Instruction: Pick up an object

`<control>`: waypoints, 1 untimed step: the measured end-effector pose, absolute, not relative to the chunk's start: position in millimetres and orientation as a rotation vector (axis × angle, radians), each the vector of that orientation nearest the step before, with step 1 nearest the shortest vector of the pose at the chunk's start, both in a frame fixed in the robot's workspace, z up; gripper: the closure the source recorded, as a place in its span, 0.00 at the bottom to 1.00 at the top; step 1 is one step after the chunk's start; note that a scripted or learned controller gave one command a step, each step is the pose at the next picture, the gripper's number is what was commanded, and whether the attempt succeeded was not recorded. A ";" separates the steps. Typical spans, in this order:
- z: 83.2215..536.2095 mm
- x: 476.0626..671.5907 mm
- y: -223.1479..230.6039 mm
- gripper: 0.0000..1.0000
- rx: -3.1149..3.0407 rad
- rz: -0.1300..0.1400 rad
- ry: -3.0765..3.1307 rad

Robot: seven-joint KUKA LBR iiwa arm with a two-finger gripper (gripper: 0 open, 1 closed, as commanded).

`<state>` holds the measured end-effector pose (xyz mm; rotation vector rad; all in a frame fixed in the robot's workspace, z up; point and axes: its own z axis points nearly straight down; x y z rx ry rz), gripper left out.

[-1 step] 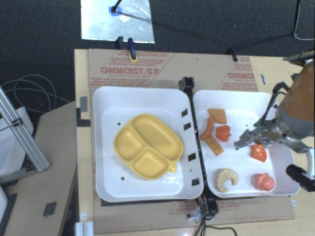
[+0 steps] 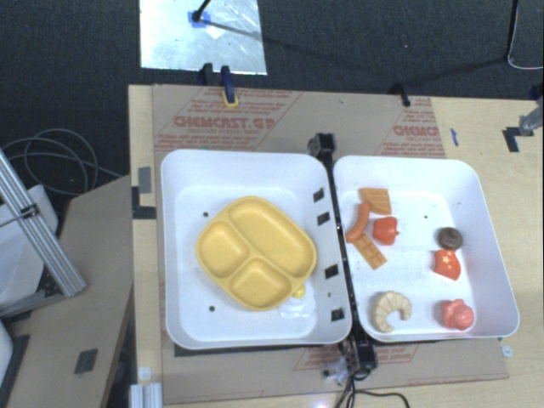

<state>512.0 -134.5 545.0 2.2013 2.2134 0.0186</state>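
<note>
You were at the start: nothing was lifted, and you couldn't tell the tool's point(image 2: 534, 119) state. Next, it needed to drop onto a toy, say the croissant point(image 2: 390, 309), well below-left of it.

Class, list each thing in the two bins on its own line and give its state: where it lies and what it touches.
Yellow tray: flat in left bin, compartments bare.
Croissant: right bin, alone.
Sausage: touching tomato.
Pink toy: right bin's near corner, alone.

A small yellow piece point(image 2: 297, 292) (kind unclear) lies partly hidden under the yellow tray point(image 2: 255, 252).
</note>
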 end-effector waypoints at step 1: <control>534.9 573.9 -76.5 0.00 2.207 0.006 2.230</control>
